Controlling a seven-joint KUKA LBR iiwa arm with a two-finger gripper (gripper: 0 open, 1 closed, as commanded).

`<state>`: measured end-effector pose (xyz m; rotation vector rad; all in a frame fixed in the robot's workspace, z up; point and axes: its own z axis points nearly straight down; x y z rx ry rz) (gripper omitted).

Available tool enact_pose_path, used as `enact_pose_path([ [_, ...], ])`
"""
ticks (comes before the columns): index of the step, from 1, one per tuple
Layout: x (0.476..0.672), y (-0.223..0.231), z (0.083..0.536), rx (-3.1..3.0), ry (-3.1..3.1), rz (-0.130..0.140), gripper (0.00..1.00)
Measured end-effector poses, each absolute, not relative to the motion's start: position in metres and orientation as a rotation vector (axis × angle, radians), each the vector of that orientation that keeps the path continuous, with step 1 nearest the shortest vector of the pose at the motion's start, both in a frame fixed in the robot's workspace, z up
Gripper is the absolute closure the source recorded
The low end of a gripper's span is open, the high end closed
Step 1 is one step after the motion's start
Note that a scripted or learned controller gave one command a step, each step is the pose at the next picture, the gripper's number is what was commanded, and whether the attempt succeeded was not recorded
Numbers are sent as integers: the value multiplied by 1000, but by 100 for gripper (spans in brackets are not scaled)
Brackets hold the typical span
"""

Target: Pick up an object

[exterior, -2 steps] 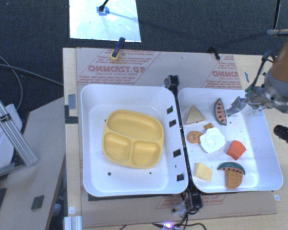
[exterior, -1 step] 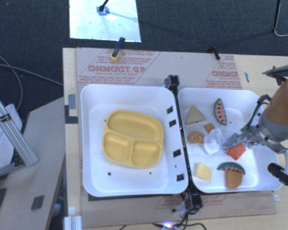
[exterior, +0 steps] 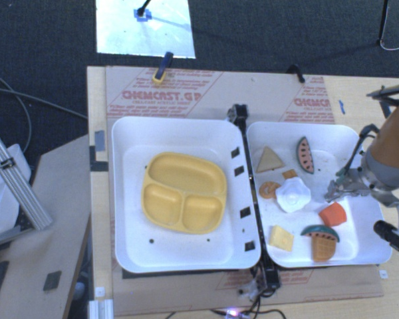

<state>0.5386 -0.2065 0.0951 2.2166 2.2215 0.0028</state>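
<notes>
I see the claw [exterior: 338,190] low at the frame's right, just above the orange block [exterior: 333,214], whose long axis tilts up-right; its opening I cannot tell.

The two shallow white bins [exterior: 130,178] look like smooth, slightly glossy plastic. The yellow divided tray [exterior: 184,191] looks like matt plastic. The pale bench board [exterior: 206,88] with red printing looks like a smooth sheet. The dark floor [exterior: 40,25] looks like rough carpet.
</notes>
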Motion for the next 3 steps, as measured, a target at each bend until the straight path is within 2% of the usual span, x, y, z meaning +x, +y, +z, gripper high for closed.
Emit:
enact_pose_path([
  [1, 590, -206, 167, 2206, 2221, 9, 100],
  [2, 511, -189, 151, 2227, 2225, -3, 100],
  [3, 515, -190, 152, 2219, 2222, 1, 0],
])
